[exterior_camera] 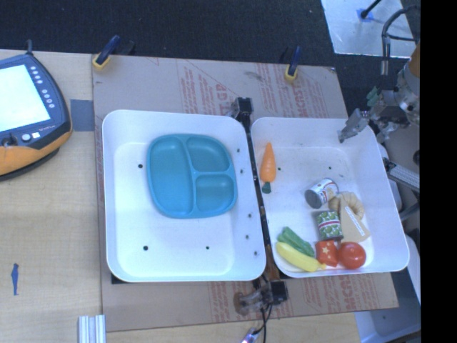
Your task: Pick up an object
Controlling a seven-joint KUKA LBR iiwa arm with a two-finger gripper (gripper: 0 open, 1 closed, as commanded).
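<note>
Several small toy foods lie in the right bin, and the carrot looks the easiest to take: it lies alone near the bin's left wall, well apart from the cluster. It is orange with a green tip, probably light, stiff and a little slippery, so a hold across its thick middle seems best. The can, tomato and banana crowd together. The tool hovers at the far right rim; whether it is released or clenched I cannot tell.
</note>
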